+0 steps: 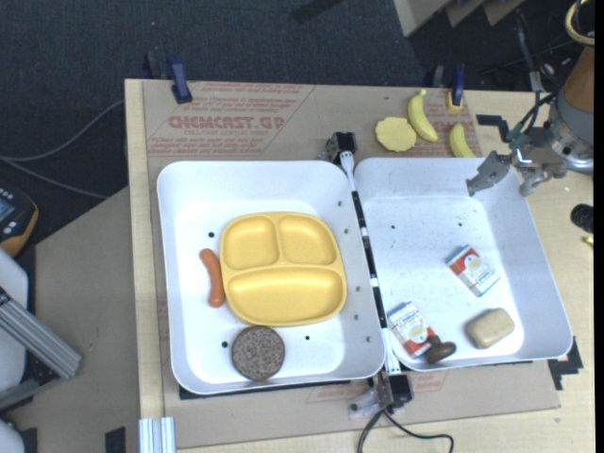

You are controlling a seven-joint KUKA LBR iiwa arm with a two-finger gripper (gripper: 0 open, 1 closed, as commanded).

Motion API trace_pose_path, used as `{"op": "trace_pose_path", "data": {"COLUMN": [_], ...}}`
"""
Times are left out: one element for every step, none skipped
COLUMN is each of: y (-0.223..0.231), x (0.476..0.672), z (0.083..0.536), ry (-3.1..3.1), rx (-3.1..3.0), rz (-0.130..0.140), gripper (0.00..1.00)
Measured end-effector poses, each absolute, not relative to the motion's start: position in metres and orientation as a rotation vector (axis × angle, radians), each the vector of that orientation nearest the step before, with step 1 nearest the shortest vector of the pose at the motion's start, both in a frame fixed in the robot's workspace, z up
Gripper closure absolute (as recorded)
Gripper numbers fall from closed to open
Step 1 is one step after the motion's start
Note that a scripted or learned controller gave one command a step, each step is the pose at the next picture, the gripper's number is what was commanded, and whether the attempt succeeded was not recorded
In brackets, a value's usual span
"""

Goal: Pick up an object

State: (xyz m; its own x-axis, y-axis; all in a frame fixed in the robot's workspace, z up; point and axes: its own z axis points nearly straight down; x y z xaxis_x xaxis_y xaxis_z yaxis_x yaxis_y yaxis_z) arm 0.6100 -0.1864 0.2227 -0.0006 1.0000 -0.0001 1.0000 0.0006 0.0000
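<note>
White bins, nothing lifted yet: the arm is hovering at the right bin's far edge, before any descent.

Grey fingers of the gripper (505, 172) are standing spread apart with nothing between them, sitting at about one o'clock of the right bin (425, 210). The pickable things are lying well apart from it toward five and six o'clock: a small red-and-white carton (473, 270), a tan block (490, 327), a second carton (411, 325) touching a dark brown piece (440, 351). In the left bin (179, 206) a yellow divided plate (281, 268) is sitting with a sausage (212, 276) at its nine o'clock and a brown patty (258, 351) at its seven. Judging from this, the approach step is in hand; the next move is calling for travel toward five o'clock, then a drop over one isolated item, probably the lone carton.
</note>
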Motion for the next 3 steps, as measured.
{"op": "trace_pose_path", "data": {"y": [-0.202, -0.201, -0.201], "x": [0.573, 0.578, 0.578], "z": [0.077, 0.095, 0.095], "ry": [2.224, 2.219, 2.219], "rx": [2.231, 2.219, 2.22], "rz": [-0.008, 0.003, 0.002], "gripper": [0.0, 1.0, 0.0]}}
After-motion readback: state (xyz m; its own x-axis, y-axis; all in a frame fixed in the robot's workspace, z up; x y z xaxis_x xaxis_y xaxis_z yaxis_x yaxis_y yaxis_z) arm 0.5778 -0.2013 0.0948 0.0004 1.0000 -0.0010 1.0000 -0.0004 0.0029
